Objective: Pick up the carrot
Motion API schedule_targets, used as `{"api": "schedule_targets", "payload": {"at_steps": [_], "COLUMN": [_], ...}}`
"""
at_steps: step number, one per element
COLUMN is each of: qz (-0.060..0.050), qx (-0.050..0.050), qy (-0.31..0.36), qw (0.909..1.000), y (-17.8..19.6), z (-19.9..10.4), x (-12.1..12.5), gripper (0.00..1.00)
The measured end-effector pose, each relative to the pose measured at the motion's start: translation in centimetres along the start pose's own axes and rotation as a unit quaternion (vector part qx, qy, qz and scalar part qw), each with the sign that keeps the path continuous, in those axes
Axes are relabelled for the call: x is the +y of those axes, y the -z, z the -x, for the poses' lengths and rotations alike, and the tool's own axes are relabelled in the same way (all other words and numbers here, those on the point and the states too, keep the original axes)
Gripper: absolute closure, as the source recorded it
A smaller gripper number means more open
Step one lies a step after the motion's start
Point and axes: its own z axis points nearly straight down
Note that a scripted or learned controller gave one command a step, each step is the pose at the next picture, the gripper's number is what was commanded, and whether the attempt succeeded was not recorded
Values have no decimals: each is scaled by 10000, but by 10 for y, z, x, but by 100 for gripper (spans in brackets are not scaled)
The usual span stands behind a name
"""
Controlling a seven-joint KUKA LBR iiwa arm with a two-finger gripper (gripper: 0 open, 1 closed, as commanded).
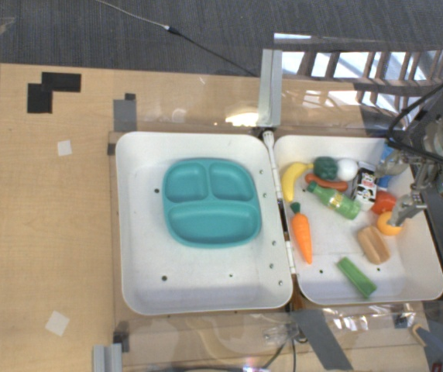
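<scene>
Green cucumber point(357, 277) is nearest the camera, in the right bin point(432, 284), below and left of the pincer point(409, 208). Tan bun point(373, 246) is next, just below-left of the pincer. Carrot point(302, 237) lies well left of the pincer and slightly lower. It is flat on the bin floor near the wall shared with the left bin point(128, 231), leafy end pointing away from the camera, and nothing touches it. A yellow-orange piece point(389, 225) sits just beside the pincer on its lower left, too close to tell if they touch. The pincer hangs over the right side of the right bin on the grey arm. Can't tell whether it's released or clenched, and nothing is visibly gripped. A red piece point(384, 202) is just left of the pincer, with a black-and-white carton point(366, 186) beyond it, up and left. A green bottle point(336, 201) lies tilted further left, between the carton and the carrot. The teal plate point(211, 201) sits in the middle of the left bin, far left of the pincer, three compartments showing. A red chili point(326, 183) lies just behind the bottle. The banana point(293, 180) is behind the carrot by the shared wall, well left of the pincer. Farthest back are a dark green veg point(326, 167) and a white egg point(347, 169) side by side, up and left of the pincer, and a blue item point(389, 165) just above-left of it.
</scene>
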Motion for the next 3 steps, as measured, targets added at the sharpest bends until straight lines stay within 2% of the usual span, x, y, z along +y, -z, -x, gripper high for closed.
{"api": "schedule_targets", "payload": {"at_steps": [1,2,3], "qz": [-5,25,19], "qx": [-25,17,27], "qy": [1249,1196,454], "qw": [9922,9928,9990], "y": [15,-43,-150], "z": [30,-44,29], "x": [-42,37,-7], "gripper": [0,0,0]}}
